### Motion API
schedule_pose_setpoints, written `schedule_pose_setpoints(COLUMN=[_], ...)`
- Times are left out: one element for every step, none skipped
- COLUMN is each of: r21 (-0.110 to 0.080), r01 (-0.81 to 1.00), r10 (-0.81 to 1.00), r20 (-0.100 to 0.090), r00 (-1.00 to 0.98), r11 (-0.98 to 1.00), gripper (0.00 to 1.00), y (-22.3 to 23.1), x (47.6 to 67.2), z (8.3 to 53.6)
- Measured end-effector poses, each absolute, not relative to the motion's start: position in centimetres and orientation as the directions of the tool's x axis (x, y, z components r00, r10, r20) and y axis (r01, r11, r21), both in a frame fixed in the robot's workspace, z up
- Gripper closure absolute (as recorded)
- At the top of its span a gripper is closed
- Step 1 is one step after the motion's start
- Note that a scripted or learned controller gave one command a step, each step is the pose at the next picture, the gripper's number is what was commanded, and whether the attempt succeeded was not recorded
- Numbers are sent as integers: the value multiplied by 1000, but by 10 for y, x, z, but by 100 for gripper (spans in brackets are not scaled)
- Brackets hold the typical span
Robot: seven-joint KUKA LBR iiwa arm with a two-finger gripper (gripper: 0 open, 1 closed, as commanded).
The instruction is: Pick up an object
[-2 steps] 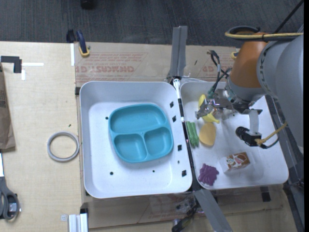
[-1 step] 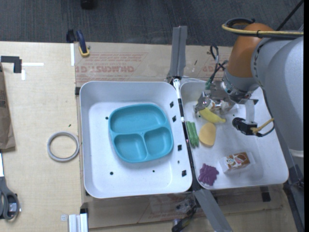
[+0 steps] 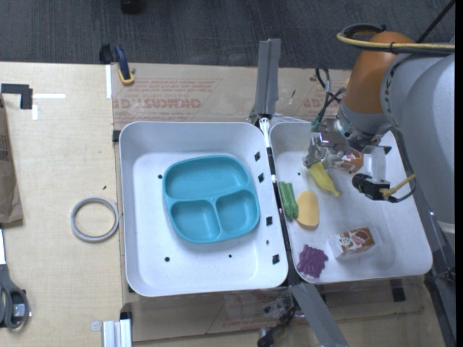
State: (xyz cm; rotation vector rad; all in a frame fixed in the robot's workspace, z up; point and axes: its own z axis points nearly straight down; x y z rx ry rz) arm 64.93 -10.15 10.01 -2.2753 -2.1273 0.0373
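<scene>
The arm (image 3: 405,85) reaches into the right bin (image 3: 405,255). The left bin (image 3: 137,215) holds a blue divided tray (image 3: 211,199). The jaws (image 3: 323,159) sit low over a yellow banana (image 3: 325,180); their state cannot be told. Nearby lie an orange piece (image 3: 309,210), green piece (image 3: 289,200), purple grapes (image 3: 312,260) and small packet (image 3: 354,241).

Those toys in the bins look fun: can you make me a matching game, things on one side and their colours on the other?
Things:
1. divided tray in the left bin
2. banana near the gripper
3. bunch of grapes at the right bin's near edge
4. long pod by the wall between the bins

Colours:
A. purple
B. green
C. light blue
D. yellow

Pairs: 1-C, 2-D, 3-A, 4-B
</scene>
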Motion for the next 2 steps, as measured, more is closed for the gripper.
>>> schedule_pose_setpoints(r21=[-1,-4], r01=[984,942], r10=[984,942], r20=[-2,-2], r00=[180,336], r11=[-180,-336], gripper=[100,100], y=[-58,-29], x=[659,637], z=[191,190])
